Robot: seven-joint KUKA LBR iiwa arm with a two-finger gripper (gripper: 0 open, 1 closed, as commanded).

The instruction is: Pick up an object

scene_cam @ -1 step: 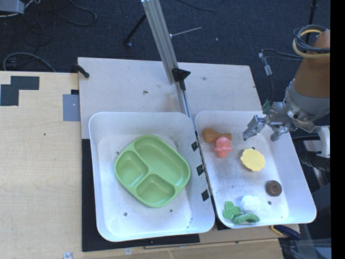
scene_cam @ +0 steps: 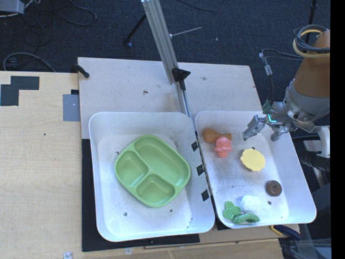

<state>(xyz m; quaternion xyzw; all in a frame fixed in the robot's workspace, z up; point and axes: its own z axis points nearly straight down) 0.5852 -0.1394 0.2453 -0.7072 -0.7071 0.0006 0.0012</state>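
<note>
No readable writing; gripper (scene_cam: 264, 129) open above bin (scene_cam: 302, 198)

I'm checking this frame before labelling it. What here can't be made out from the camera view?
- The arm: its upper part is cut off by the right edge.
- White object in the right bin: pale against the bin floor, shape unclear.
- Orange object: partly covered by the pink toy.
- Brown round object: too small to identify.
</note>
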